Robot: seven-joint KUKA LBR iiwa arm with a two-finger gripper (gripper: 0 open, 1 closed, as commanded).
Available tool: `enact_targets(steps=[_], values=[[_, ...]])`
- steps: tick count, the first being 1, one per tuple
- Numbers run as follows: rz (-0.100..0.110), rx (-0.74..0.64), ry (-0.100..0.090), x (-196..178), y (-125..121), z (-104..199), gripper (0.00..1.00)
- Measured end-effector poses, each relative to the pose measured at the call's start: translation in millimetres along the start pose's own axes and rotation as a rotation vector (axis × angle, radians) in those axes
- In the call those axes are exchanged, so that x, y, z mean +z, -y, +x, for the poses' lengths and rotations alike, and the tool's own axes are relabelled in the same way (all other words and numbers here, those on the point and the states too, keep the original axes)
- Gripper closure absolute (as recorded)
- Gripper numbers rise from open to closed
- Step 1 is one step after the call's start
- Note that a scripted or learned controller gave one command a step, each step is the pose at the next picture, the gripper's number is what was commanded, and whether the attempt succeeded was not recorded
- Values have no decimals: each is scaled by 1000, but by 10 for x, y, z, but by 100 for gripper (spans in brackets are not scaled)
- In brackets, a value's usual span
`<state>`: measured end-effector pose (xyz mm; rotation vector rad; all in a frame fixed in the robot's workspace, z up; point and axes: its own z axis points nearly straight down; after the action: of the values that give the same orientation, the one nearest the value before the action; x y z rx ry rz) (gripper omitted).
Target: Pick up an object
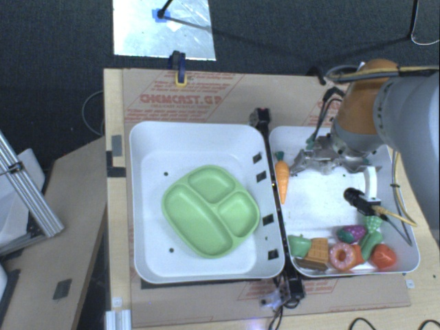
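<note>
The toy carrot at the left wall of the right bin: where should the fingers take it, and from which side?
Grip the carrot across its thick orange upper part, just below the green top, descending from above. It lies lengthwise along the bin wall, tapering toward the near end, so a side approach looks blocked.

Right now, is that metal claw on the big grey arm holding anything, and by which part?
Cannot be told: the two-finger gripper hangs over the right white bin, near the orange toy carrot.
</note>
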<state>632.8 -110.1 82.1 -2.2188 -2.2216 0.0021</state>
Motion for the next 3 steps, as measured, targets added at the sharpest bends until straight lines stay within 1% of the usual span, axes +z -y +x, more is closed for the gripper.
enact_targets(steps=[1,2,3], values=[[-6,1,0,-138,-17,-3,100],[-8,2,1,-601,-21,-69,100],[-9,-3,1,-1243,-63,-43,100]])
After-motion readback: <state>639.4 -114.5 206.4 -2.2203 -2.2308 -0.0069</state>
